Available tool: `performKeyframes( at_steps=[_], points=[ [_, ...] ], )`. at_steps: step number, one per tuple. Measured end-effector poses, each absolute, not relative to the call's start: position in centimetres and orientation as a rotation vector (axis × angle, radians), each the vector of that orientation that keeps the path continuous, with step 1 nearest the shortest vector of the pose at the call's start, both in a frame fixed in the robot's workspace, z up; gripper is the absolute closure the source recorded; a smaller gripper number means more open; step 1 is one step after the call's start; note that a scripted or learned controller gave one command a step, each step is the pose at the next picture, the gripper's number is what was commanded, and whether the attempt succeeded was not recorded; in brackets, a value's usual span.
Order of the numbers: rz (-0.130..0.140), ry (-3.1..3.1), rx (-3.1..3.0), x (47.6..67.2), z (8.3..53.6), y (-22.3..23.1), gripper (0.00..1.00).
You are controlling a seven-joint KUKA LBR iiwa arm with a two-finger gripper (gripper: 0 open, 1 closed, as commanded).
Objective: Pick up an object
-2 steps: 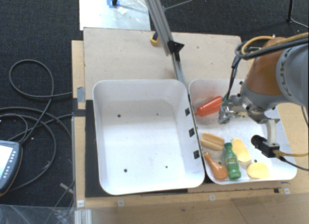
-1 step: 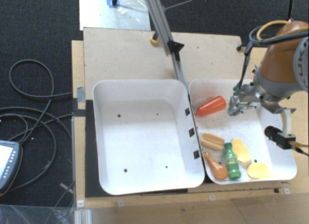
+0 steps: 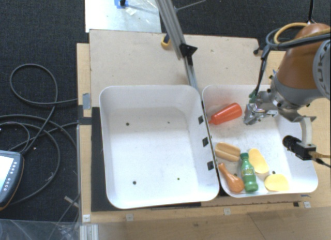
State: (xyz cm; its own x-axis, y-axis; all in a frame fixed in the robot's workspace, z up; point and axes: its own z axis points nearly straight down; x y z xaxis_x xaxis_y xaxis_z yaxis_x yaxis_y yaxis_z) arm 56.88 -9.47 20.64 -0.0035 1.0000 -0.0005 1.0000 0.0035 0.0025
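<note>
gripper point(image 3: 252, 116) sits low in the right bin point(image 3: 297, 182), grip state can't tell. orange carrot-like toy point(image 3: 226, 114) lies just beside it to the view's left, long axis running roughly toward it, tilted slightly.

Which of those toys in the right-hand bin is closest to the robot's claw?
The orange-red carrot-like piece, lying alone near the bin's far side, just left of the gripper. The hot dog bun, green bottle and yellow pieces cluster at the near edge.
</note>
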Motion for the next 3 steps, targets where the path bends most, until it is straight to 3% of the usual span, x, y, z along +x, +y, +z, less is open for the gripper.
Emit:
performKeyframes(
  at_steps=[1,3],
  points=[
    [0.007,2.230,2.209,59.8,22.0,-5.2,1.00],
    [0.008,2.233,2.209,63.5,22.4,5.9,1.00]
  ],
)
